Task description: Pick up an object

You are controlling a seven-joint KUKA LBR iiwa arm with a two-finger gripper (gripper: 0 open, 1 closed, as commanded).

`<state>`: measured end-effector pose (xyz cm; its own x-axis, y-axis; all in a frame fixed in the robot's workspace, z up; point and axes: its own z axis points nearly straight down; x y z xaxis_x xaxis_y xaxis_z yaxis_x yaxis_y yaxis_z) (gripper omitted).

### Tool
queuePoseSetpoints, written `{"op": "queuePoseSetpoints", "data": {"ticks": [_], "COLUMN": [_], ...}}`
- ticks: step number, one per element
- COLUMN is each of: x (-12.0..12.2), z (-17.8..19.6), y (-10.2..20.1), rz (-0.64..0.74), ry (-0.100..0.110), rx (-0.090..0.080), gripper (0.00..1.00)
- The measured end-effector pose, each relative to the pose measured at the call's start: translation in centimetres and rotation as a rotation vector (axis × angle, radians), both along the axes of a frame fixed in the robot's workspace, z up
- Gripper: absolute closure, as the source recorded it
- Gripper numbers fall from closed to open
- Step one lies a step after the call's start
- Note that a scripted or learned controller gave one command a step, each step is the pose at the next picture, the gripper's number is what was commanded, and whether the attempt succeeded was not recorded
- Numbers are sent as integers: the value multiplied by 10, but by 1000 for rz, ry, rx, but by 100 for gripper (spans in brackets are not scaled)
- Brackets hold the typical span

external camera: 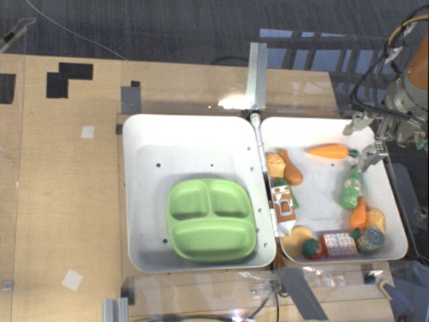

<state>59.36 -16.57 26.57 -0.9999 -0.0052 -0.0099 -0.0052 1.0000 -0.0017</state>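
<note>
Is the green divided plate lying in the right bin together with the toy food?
No, the green divided plate lies alone in the left bin, while the toy food is in the right bin.

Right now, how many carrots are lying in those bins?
2. One carrot lies flat near the back of the right bin. A smaller carrot sits by the right wall, just below the green bottle. Others could hide in the front pile.

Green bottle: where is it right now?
The green bottle lies in the right bin, near its right wall, below the long orange carrot and just above a smaller carrot.
</note>
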Motion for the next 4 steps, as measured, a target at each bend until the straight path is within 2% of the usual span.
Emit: {"op": "queuePoseSetpoints", "data": {"ticks": [1,2,3,4], "x": [21,-9,-15,43], "z": [-104,-176,-176,-177], "y": [-14,-40,-4,-7], "rz": [106,130,492,676], "ry": [9,-6,-4,-3], "rx": [3,-3,-6,-6], "gripper": [0,0,0,0]}}
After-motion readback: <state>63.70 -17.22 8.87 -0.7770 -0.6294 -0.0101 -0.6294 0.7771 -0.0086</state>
